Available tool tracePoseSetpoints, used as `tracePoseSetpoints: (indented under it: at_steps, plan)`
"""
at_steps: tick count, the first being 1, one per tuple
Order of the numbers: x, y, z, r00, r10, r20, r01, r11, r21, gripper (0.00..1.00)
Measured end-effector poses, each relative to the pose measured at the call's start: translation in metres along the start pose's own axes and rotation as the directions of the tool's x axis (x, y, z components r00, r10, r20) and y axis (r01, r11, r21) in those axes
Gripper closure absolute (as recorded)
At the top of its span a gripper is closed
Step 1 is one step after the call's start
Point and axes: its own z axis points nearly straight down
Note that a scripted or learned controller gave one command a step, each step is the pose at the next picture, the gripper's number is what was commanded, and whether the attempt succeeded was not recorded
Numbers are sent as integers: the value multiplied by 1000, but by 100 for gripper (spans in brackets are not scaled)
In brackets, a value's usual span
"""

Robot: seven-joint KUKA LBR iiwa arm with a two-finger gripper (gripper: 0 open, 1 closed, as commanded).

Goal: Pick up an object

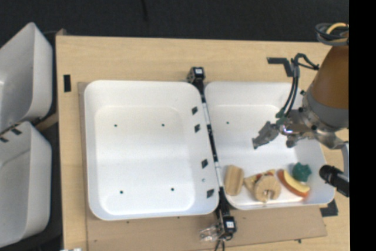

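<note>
The arm (332,82) leans in from the right, its gripper (265,136) low over the right bin (247,100); finger spread cannot be told. Wooden pieces (258,183) and an apple slice (292,183) lie along the bin's near wall.

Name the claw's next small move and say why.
Probably shift the claw toward the near edge of the right bin and lower it. The tan wooden block, the apple slice and the green piece all lie along that edge, while the claw hangs over bare floor.
</note>
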Motion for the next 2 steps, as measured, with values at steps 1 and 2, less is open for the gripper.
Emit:
tracePoseSetpoints:
  at_steps: [1,2]
  plan:
    - [68,3,-67,1000,-13,-4,13,1000,-5,0]
    - [117,26,-121,1000,-13,-4,13,1000,-3,0]
